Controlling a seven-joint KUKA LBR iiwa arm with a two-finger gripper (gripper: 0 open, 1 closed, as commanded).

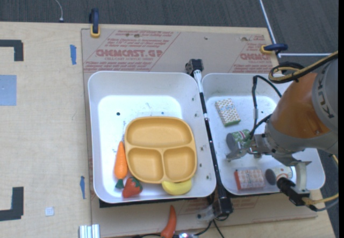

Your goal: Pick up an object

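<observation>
The gripper (236, 151) hangs low over the right bin (317, 175), at the end of the grey arm (301, 119) with its orange band. Its fingers (235, 155) sit at a small green-and-silver can (237, 138), which lies against them on its side; whether they are closed on it or merely touching cannot be told from here.

Right bin, contents relative to the gripper: a pale green patterned box (228, 111) lies beyond it, toward the far wall and apart from it; a small red-and-white packet (249, 179) lies just on the near side of it, by the front wall.

Left bin (102, 124), across the shared rims from the gripper: a yellow three-compartment tray (160, 149) rests in the middle of the floor. An orange carrot (121, 161) lies along the tray's far side from the gripper. A red strawberry-like fruit (131, 187) sits at the tray's front corner, and a yellow banana piece (177, 186) is tucked against the tray's front edge, nearer the gripper.
</observation>
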